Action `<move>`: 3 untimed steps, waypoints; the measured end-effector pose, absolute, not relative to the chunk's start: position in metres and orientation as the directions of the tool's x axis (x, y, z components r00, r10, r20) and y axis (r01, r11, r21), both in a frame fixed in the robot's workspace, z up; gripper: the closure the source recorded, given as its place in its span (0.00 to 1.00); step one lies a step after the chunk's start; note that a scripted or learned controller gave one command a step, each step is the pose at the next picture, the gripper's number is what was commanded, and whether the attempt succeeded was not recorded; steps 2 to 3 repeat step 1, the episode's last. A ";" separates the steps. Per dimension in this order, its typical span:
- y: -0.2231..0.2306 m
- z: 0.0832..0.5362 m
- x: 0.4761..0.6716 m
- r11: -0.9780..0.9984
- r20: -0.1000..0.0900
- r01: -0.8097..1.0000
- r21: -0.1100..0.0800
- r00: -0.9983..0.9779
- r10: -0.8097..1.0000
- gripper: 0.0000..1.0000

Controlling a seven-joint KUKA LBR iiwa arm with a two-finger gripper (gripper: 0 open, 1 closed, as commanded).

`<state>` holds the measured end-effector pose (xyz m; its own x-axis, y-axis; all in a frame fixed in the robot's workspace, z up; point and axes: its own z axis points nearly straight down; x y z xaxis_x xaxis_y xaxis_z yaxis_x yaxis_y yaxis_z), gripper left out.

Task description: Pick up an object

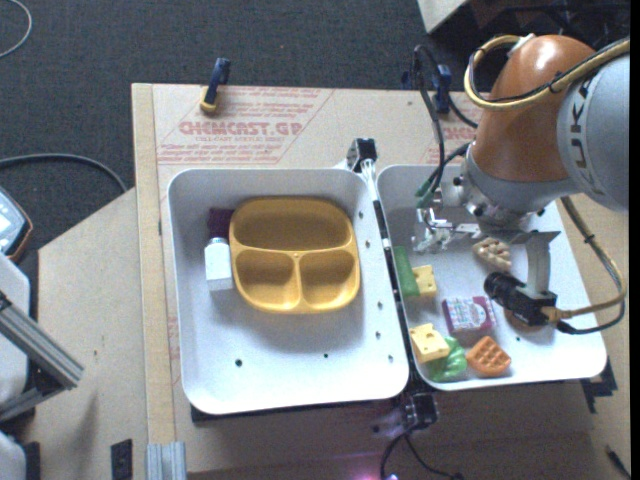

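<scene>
My gripper (438, 230) hangs over the upper left part of the right bin (585, 353), under the arm's orange band. Toy foods lie below it in that bin: a green strip (403, 271), a yellow cheese block (424, 281), a second cheese block (430, 343), a green leafy piece (451, 361), an orange waffle (488, 356), a pink packet (468, 314) and a tan biscuit (493, 253). The gripper stands just above the cheese block and the green strip. I see nothing held in it.
In the left bin (190, 348) lie a yellow divided plate (295, 253), a small white bottle (218, 265) and a dark maroon item (220, 218). A black clip (362, 152) sits on the wall between the bins. A dark cabled part (515, 298) hangs off the arm.
</scene>
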<state>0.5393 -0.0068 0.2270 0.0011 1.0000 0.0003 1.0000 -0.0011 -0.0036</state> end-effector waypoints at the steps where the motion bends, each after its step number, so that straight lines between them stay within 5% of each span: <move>1: 0.000 0.214 0.541 0.000 0.000 1.000 -0.005 0.000 1.000 1.00; 3: 0.000 0.214 0.541 0.000 0.000 1.000 -0.005 0.000 1.000 1.00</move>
